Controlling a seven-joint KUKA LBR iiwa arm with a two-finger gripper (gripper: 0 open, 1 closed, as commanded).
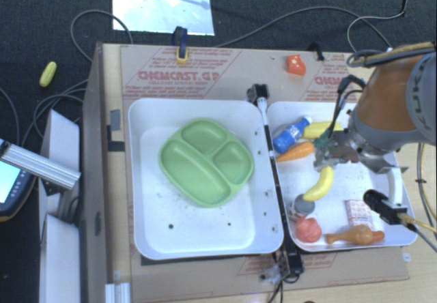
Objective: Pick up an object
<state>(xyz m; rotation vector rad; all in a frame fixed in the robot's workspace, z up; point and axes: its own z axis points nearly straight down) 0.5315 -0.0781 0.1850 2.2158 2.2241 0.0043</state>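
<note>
Right bin's banana is lying just under the gripper, grip unreadable; bench board reading "CHEMCAST GP".

I see two bins of smooth white plastic, slightly glossy. The green divided plate looks like matt plastic. The banana and carrot have a toy-plastic sheen. The surface is printed brown cardboard, dull.

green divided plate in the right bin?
No, the green divided plate lies in the left bin, while the right bin holds the banana and other small items.
</note>
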